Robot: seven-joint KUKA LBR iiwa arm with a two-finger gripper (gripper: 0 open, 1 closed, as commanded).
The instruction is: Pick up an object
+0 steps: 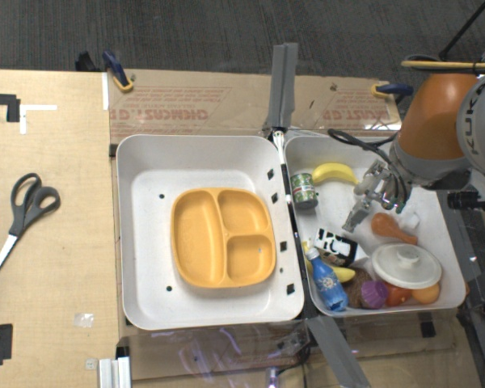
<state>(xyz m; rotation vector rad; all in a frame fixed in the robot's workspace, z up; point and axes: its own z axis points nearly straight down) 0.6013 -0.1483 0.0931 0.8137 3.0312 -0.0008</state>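
Gripper (370, 204) sits over the right white plastic bin (450, 241), upper-right of frame, arm coming in from the right. Fingers look slightly apart with nothing between them — no grasp yet. Judging by that, this is the approach step: picking a target and lining up above it.

Candidates, all in the right bin:
- yellow banana (333, 172) near the bin's top edge, left of the gripper
- small green-labelled can (303, 190) beside the banana
- orange drumstick-shaped toy (393, 228) just below-right of the gripper, probably the nearest pick
- white round lidded pot (406, 266) lower right
- blue plastic bottle (327, 286) along the bottom-left corner
- black-and-white small box (337, 246) mid-bin
- purple round toy (374, 294) at the bottom

Next move calls for a straight descent with the fingers straddling one item; the lower pile is crowded, so a neighbour could get nudged.

Left white bin (137, 217) holds a yellow three-compartment tray (223, 237). Scissors (23, 211) lie on the table (48, 297) far left.

Writing: red mirrored print on the cardboard (186, 107) behind the bins, not readable. Can label too small to read.
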